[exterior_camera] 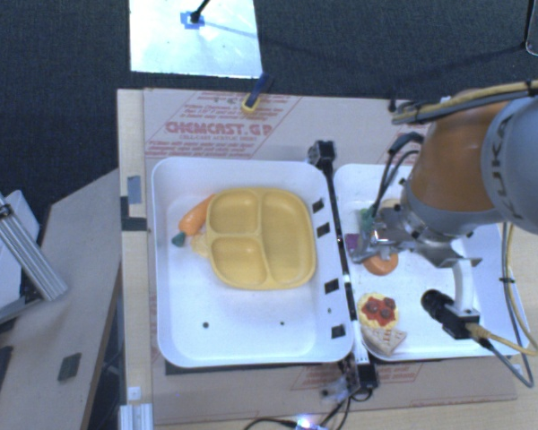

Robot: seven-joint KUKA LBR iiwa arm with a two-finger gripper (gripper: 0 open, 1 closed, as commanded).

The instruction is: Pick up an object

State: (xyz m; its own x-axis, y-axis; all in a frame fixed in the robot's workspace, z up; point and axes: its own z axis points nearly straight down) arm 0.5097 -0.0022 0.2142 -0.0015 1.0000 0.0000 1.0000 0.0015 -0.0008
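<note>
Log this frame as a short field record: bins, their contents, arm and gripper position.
left bin: yellow divided plate, with a toy carrot at its left edge
right bin: orange round item, toy tart with red berries near the front
arm: reaches in from the right over the right bin
gripper: low, right beside the orange round item
grasp: cannot tell

robotics lab or test cell, not a home. grey industrial arm with orange band (484, 164) trailing loose cables over two shallow white plastic bins (251, 334) set on a brown protective-paper sheet printed in red lettering (220, 125). dark carpet floor (54, 70), aluminium extrusion frame (13, 240) at left, square pale calibration-like panel (195, 25) up top. toy food props, like a yellow sectioned plastic plate (255, 237).
</note>
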